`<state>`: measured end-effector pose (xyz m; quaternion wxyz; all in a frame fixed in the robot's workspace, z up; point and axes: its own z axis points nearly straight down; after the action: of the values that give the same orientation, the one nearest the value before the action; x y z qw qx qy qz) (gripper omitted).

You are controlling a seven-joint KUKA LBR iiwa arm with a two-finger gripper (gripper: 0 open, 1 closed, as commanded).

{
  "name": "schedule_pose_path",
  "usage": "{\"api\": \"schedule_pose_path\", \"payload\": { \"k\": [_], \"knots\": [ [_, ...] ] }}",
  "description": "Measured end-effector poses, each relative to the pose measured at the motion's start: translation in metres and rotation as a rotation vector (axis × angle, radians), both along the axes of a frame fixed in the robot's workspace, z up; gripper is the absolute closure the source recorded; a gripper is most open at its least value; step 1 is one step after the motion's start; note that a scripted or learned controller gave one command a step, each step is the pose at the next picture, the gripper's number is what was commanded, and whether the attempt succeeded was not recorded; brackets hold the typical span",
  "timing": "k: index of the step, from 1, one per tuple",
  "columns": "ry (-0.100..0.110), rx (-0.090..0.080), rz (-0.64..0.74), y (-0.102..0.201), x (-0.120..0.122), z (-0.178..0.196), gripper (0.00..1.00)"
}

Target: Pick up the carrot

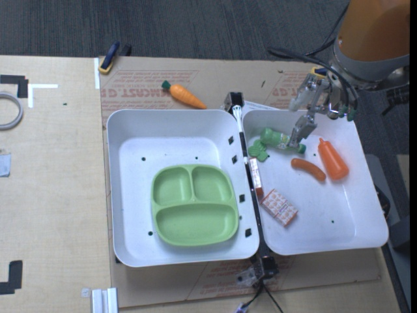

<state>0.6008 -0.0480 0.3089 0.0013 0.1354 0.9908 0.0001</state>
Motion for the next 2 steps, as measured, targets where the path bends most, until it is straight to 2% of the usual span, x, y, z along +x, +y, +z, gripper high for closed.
{"api": "schedule_pose_path", "payload": {
  "k": [1,2],
  "knots": [
    [-0.002,-0.001,0.187,0.006,0.023,0.001,0.0],
    [-0.002,-0.002,0.399,-0.094,-0.029,0.024,0.0]
  ]
}}
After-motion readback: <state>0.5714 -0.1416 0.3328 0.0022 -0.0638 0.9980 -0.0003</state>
